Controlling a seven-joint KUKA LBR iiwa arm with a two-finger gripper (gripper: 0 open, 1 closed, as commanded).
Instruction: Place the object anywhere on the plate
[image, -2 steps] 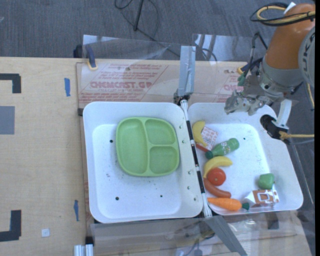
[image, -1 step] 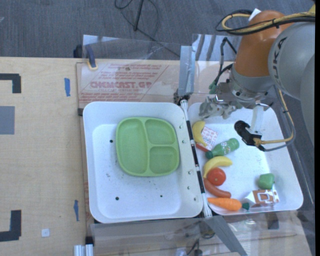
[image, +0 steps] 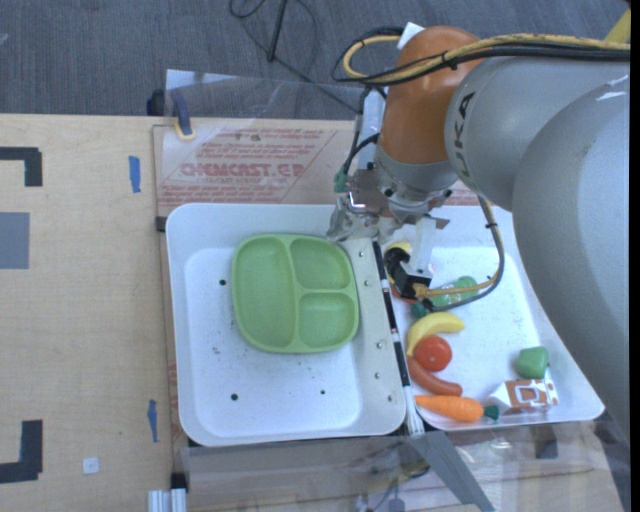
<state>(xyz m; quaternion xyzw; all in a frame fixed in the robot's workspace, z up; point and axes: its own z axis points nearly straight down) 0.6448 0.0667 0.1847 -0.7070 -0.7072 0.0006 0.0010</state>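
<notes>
Camera view, green plate (image: 295, 293), tomato (image: 432, 353), carrot (image: 450, 407)

The bench (image: 80, 300) carries two white bins. The first bin (image: 200, 385) holds one green plate (image: 295, 293), which is split into three compartments: one large and two small.

The second bin (image: 490, 330) holds toy food, one of each kind: one yellow banana (image: 437, 325), one red tomato (image: 432, 352), one reddish sausage (image: 436, 383), one orange carrot (image: 450, 407) and one green pepper (image: 532, 360). That makes five food pieces. There is also one small printed box (image: 528, 395), and one more green piece (image: 462, 288) toward the far edge, too unclear to name.

Two strips of blue tape (image: 134, 172) are stuck on the bench.
</notes>
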